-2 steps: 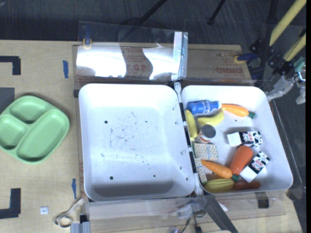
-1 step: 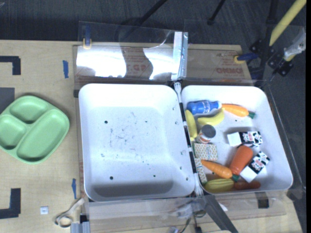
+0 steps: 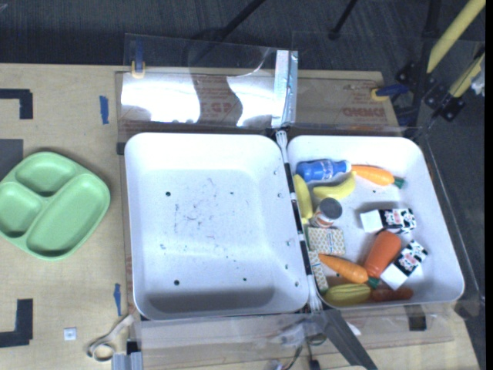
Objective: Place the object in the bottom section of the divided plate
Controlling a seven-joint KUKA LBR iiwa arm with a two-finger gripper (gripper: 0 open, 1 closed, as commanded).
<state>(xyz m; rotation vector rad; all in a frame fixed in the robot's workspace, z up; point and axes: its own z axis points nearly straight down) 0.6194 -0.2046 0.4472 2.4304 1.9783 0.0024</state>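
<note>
Step in hand looks like the very start, i.e. the pick hasn't happened: the green plate [image 3: 50,203] sits on the counter [image 3: 62,299] at far left w/ nothing in any of its three sections. The stuff to choose from is a pile [image 3: 354,233] in the right bin [image 3: 443,272]. The task doesn't say which piece is meant, so can't tell which one is the target. In the pile: a blue bottle [image 3: 322,169] lying on its side touching a banana [image 3: 340,188], a carrot [image 3: 375,176] near the far wall, a small can [image 3: 330,210] upright, a cracker box [image 3: 327,241], two cow-print cartons [image 3: 399,220] and more carrots nearer the front wall, all crowded and mostly touching. The left bin [image 3: 208,222] lies between pile and plate, so the two are well apart. How the jaws stand: can't tell from this view. Next move, imo: come down on a piece w/ some free room at its sides. The far carrot or the upper cow-print carton look less hemmed in than the ones along the bin divider. Then lift clear of the bin wall, carry across the left bin, and release over the plate's long section [image 3: 69,213], which I take as the bottom one since it's nearest the view's lower edge. Main demand is a clean single-item pick w/o dragging neighbours.
</note>
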